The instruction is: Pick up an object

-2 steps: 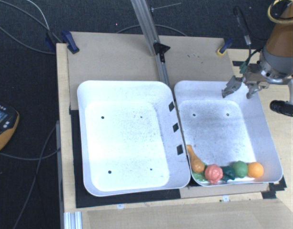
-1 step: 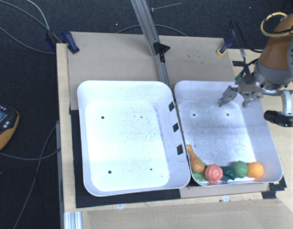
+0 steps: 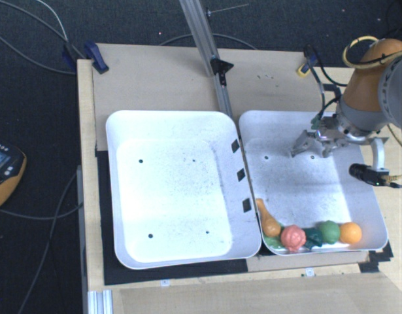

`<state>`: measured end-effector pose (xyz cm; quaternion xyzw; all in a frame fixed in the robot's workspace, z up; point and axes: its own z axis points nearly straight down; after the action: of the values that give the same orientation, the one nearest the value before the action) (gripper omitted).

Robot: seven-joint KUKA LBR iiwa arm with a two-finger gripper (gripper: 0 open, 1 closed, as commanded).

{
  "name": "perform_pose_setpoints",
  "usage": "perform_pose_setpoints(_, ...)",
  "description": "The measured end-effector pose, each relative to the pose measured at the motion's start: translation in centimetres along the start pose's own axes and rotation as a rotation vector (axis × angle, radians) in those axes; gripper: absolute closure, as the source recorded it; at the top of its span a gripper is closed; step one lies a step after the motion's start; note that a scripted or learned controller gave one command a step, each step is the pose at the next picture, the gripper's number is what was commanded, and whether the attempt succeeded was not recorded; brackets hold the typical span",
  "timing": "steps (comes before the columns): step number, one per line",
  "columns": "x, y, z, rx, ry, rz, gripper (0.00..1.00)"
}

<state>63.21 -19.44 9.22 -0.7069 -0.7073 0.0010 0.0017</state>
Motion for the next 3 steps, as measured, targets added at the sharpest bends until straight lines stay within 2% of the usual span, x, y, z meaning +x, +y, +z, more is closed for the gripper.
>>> perform_pose_setpoints(1, 0.0, 0.2, -1.4, -0.006, -0.002, -0.001, 1.0)
perform_pose_setpoints(3, 0.7, 0.6, -13.8, -0.01, -0.002, 0.0, 1.0)
